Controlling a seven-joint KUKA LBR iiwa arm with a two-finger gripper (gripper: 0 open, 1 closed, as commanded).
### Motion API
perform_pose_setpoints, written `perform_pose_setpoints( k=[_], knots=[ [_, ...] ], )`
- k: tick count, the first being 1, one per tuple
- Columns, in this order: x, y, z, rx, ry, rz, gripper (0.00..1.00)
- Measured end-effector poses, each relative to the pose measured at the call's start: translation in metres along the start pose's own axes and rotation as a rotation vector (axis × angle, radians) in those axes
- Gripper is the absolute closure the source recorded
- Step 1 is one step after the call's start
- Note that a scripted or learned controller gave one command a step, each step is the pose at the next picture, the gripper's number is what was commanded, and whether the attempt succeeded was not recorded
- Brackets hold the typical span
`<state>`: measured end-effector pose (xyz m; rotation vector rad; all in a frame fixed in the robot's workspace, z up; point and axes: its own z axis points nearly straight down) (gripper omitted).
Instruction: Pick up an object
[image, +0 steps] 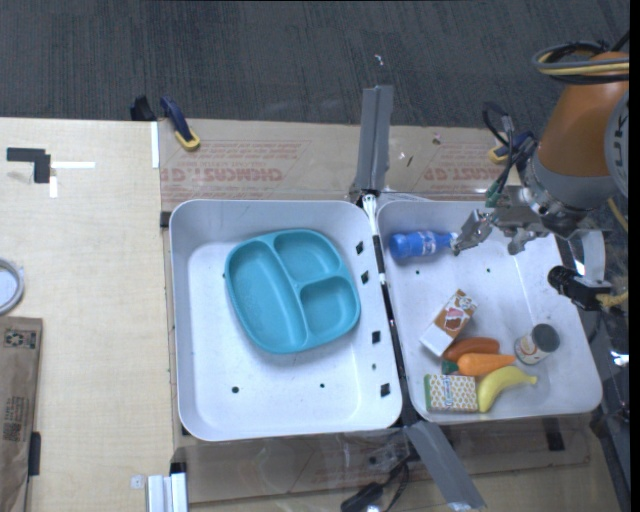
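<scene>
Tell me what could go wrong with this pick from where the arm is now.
The gripper is at the cap end of the blue bottle, which lies on its side, so it may roll or slip away. The bottle also lies near the right bin's back wall, which could get in the fingers' way.

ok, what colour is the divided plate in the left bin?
Light blue plate, clearest in the camera view.

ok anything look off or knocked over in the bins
Mostly tidy. The blue bottle lies on its side at the back of the right bin, by the gripper. The blue divided plate sits askew in the left bin.
</scene>
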<state>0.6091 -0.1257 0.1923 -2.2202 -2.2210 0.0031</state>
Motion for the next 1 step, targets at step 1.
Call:
perform_pose_setpoints(
  k=[1],
  knots=[
    [-0.0139, -0.0852, 0.0823, -0.022, -0.001, -0.004, 0.0]
  ],
)
